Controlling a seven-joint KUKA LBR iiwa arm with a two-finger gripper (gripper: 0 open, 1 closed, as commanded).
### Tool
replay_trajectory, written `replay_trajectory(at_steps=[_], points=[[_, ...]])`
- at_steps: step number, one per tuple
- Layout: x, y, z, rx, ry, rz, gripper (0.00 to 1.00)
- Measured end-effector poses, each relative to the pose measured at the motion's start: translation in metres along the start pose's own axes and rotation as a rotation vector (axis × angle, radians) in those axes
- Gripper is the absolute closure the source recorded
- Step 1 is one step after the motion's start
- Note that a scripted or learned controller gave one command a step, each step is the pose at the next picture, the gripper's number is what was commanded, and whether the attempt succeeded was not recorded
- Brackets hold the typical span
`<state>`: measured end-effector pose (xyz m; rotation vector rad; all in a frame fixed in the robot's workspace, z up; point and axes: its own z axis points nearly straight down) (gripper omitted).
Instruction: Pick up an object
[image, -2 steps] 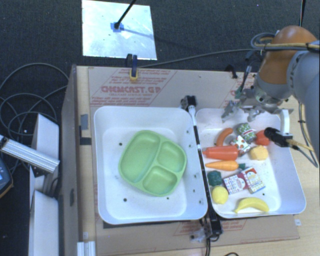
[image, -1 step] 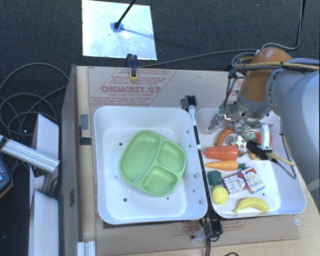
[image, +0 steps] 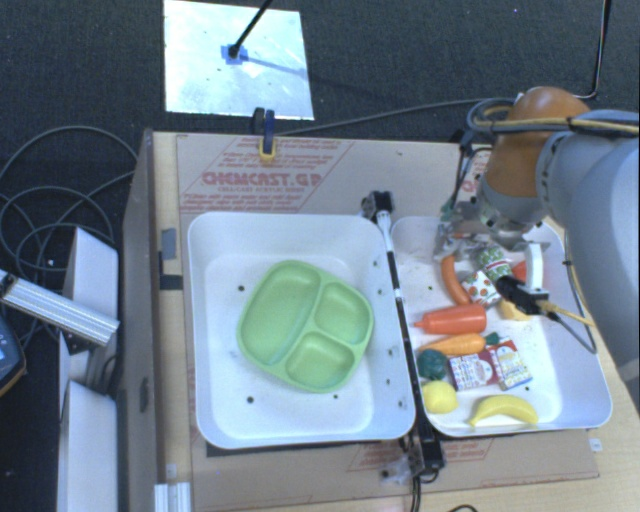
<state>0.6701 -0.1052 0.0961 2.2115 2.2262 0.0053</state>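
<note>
Orange plastic marks the likeliest target: a toy carrot (image: 455, 320) lying in the right bin (image: 585, 385), near that bin's middle and just beside the divider between the two bins. Its long axis runs almost straight across the camera view, the blunt end toward the right and the tip toward the left bin (image: 215, 400). A second, smaller carrot (image: 455, 281) is seen just above it, slanted from upper left to lower right.

The gripper (image: 478, 262) is placed low over the upper part of the right bin, among the smaller carrot and a small printed pouch (image: 484, 280). Whether it is released or clenched cannot be told, since the wrist hides that part, and nothing can be said to be held.

The larger carrot is judged to be light, stiff and hollow, with a smooth, somewhat slippery skin. A hold across its thick middle, at right angles to the long axis, is judged safest; a hold near the tapered tip would probably slide off.

Close by are found a green broccoli piece (image: 433, 364), a juice carton (image: 487, 367), a lemon (image: 439, 397) and a banana (image: 503, 409). A green divided plate (image: 305, 325) sits in the left bin.
</note>
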Motion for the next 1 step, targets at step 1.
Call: replay_trajectory(at_steps=[1], points=[[0.0428,-0.0582,-0.0953,0.0,0.001,0.002,1.0]])
